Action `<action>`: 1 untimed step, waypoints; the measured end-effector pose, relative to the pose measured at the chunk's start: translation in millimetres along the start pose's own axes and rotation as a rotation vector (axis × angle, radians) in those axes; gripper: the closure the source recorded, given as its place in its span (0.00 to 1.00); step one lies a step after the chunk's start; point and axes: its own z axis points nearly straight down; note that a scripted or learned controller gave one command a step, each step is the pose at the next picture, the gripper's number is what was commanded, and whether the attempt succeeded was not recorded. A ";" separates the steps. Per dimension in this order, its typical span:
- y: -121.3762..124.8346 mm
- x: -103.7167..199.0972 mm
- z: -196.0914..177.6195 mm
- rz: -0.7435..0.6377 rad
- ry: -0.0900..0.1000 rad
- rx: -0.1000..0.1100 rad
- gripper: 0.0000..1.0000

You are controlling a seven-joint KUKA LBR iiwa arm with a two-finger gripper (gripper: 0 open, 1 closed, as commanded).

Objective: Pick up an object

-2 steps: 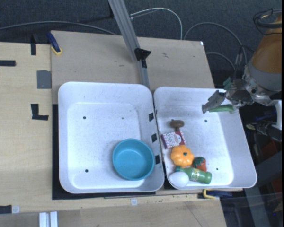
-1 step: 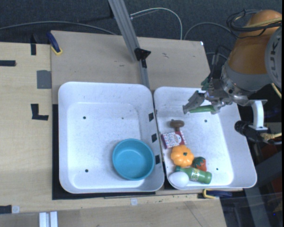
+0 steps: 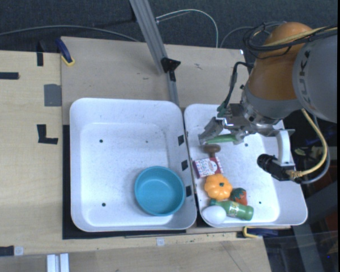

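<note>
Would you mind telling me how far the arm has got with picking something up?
Nothing looks picked up yet. The pincer hangs low over the right bin, just above a small brown object. The packet, orange pumpkin, green bottle and white egg lie there. Grasping and lifting remain.

I see two white bins side by side on a wooden bench (image 3: 113,72). The left bin (image 3: 88,118) holds a blue bowl (image 3: 158,190) near its lower right corner. A grey metal pole (image 3: 150,27) slants across the bench toward the bins' shared edge. Black tape marks (image 3: 44,135) lie on the bench left of the bins.
</note>
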 end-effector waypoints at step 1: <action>0.3 56.8 -2.3 -0.001 0.001 -0.002 1.00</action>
